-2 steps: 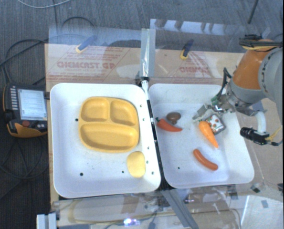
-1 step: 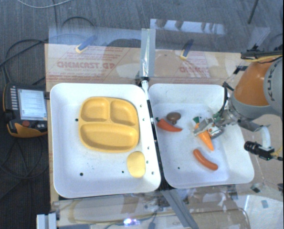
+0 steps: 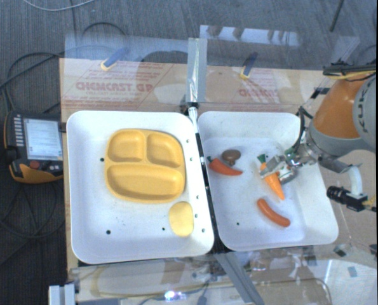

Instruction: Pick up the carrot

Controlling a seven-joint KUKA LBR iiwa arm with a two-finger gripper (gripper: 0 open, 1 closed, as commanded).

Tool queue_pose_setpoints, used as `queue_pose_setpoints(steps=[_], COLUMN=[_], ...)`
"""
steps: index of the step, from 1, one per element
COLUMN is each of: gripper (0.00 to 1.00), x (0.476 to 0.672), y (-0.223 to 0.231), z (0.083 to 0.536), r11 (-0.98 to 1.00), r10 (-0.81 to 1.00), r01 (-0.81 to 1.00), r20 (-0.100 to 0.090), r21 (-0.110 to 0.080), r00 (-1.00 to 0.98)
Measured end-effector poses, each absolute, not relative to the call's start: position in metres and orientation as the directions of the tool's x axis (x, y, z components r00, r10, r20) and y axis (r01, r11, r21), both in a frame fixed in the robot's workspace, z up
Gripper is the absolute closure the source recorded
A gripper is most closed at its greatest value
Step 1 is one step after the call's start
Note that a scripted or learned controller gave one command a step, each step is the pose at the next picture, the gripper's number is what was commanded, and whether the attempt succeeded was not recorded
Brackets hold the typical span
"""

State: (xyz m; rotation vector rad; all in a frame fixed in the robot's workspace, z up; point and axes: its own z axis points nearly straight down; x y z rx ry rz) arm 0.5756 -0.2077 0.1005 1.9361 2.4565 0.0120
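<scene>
Over the right bin (image 3: pixel 316 234), your gripper (image 3: pixel 284 169) sits just touching the carrot (image 3: pixel 274 184); whether it grips, you cannot tell.

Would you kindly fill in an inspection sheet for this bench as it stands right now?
Surface: two shallow white bins side by side, left bin and right bin, on a bench.
Job's things: carrot in the right bin, at the gripper's tip.
Clutter: yellow divided tray and yellow round piece in the left bin; orange pepper, brown piece and sausage in the right bin.
Grippers: gripper low over the carrot; finger state unclear.
Cables: black cables on the floor at left.
Surroundings: handheld pendant left of the bench; grey carpet.
</scene>
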Motion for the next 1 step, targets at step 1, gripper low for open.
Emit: queue_pose_setpoints(steps=[1], gripper=[1.00], x=[0.6011], y=[-0.1418], z=[0.1848], r11=[0.155], r10=[0.988], r01=[0.988], r20=[-0.001], r21=[-0.001], r00=[-0.155])
